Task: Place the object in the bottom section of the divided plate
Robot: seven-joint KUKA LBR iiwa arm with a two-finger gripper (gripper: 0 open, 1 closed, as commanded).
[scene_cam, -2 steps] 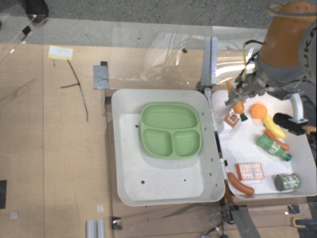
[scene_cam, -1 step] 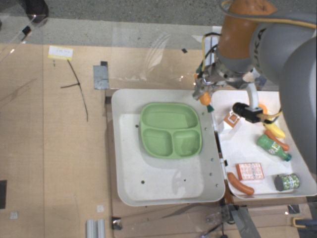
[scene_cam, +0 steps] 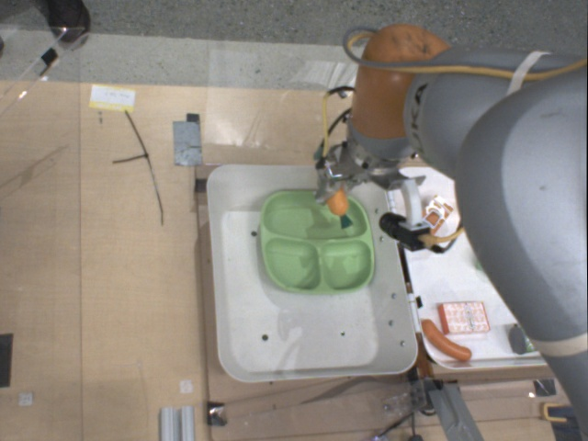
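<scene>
Showing two shallow white bins side by side on a pale wooden bench [scene_cam: 92, 246], with a grey arm with an orange band [scene_cam: 395, 72] reaching in from the right over the left white bin [scene_cam: 303, 347]. Holding, inside that left bin, a light green plastic divided plate [scene_cam: 317, 278], with one wide compartment lying at the far side and two smaller ones sitting side by side at the near side. Hanging over the right end of the wide far compartment: the two-finger gripper [scene_cam: 333, 195], fingers clamping a small orange carrot-shaped object with a green tip [scene_cam: 338, 204]. Carrying that object above the plate's far right corner, green tip pointing down toward the divider; not showing clearly whether touching the plate. Containing, in the right white bin [scene_cam: 441, 274], a reddish-brown sausage [scene_cam: 446, 340] lying near the front edge, a pink square box [scene_cam: 462, 317] just behind it, and a small orange-and-white item [scene_cam: 439, 212] farther back, too blurred for identifying. Bearing, on the bench beyond the bins, a yellow paper note [scene_cam: 112, 97], a grey strip of tape [scene_cam: 186, 142] and a thin dark wire [scene_cam: 147, 168]
</scene>
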